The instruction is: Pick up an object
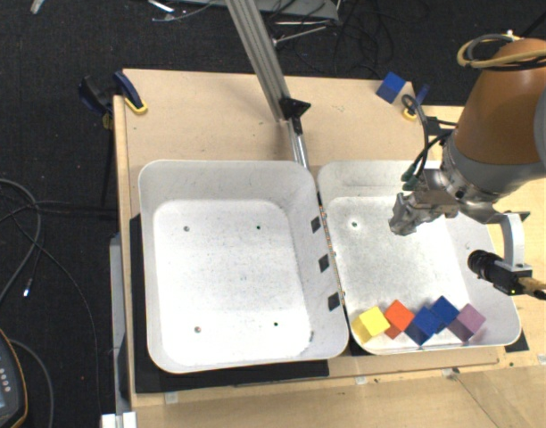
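We look down at a slant on a wooden bench (210, 123) carrying two shallow white bins side by side. The left bin (228, 266) lies bare apart from a few dark specks on its floor. The right bin (416, 257) holds four small blocks pressed together in a row against its near rim: a yellow block (372, 323), an orange block (398, 316), a blue block (434, 319) and a purple block (467, 322). We judge that they sit there because the bin floor curves up at the edge and gathers loose things. The arm (500, 123), grey with an orange band, reaches in from the right, and its gripper (407, 217) hangs over the upper middle of the right bin, well apart from the blocks. We cannot tell how the jaws stand, since the tip is small and blurred from this angle, and we see nothing carried by it. We judge that the pick has not begun, and that the tight row against the rim leaves little room beside any one block.
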{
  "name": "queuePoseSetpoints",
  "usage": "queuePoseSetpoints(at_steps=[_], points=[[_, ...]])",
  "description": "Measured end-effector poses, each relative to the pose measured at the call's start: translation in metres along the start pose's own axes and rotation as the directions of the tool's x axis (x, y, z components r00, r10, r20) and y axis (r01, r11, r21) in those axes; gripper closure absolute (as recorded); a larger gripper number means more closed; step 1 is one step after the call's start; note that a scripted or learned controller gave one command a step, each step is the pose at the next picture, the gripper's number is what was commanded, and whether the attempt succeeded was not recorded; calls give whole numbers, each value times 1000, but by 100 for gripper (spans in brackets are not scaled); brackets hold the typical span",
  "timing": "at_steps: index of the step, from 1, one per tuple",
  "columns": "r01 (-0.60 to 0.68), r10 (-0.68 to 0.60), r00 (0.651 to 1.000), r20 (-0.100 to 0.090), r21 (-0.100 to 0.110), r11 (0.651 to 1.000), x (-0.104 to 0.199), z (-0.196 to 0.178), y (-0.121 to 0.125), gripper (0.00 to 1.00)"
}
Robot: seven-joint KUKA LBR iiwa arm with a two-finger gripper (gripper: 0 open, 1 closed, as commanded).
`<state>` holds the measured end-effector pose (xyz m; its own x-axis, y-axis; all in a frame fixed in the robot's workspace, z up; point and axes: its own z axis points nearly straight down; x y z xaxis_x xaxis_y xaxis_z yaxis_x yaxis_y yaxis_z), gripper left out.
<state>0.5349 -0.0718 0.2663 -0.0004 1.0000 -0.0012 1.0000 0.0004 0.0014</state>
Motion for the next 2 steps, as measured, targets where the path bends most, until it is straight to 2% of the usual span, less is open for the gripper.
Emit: queuePoseSetpoints(at_steps=[1, 2], points=[[-1, 1, 1000, 1, -1, 1000, 0, -10, 1, 100], [5, -5, 1000, 0, -9, 1000, 25, -158, 21, 100]])
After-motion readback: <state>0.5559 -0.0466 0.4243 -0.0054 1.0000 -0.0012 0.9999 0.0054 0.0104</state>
